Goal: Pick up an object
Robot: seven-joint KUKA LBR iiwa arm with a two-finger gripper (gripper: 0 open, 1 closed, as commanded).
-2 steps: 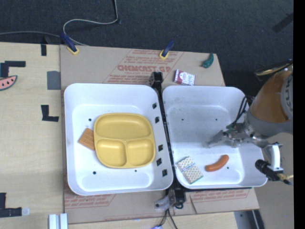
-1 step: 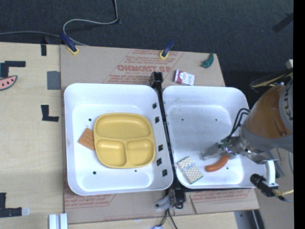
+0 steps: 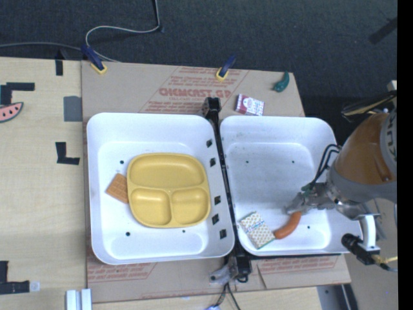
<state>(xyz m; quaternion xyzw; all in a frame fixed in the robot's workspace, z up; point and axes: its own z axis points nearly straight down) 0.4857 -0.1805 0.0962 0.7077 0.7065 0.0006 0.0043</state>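
The arm's jaws (image 3: 302, 203) sit low in the right white plastic bin (image 3: 277, 131), just above the upper end of a curved orange sausage-shaped toy (image 3: 288, 226); whether they're apart, I cannot tell

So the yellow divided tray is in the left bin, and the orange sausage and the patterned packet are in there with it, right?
Not quite. In the camera view the yellow divided tray is in the left bin, but the orange sausage and the patterned packet lie in the right bin, near its front edge, with the gripper above the sausage's upper end.
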